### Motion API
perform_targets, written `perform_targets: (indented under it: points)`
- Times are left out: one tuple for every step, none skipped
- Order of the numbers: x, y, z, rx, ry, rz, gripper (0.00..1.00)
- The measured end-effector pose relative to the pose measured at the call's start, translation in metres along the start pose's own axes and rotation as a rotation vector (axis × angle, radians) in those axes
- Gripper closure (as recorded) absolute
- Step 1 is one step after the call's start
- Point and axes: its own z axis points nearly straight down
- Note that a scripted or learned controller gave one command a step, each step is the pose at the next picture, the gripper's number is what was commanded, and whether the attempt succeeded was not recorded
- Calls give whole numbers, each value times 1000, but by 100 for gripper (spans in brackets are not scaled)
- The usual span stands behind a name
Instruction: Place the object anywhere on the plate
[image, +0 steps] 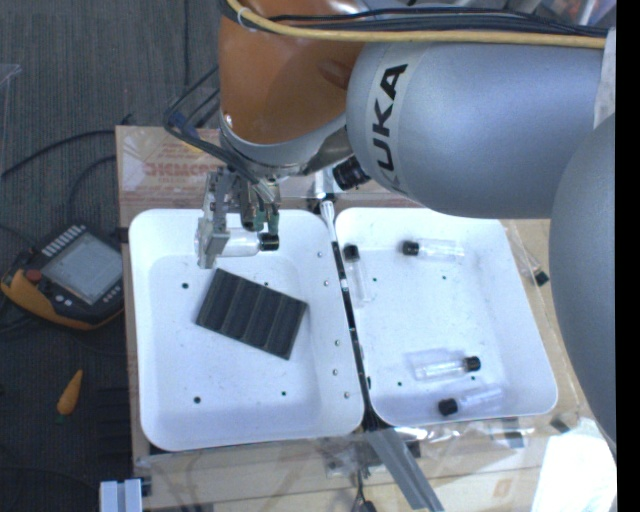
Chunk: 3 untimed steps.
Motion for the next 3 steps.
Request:
perform_targets:
  points:
    - [-58,1,-64,-2,-3,-282,100]
    - [-59,3,-74,-6,-7,-283,100]
    - [-59,5,-84,-11,-11,-283,100]
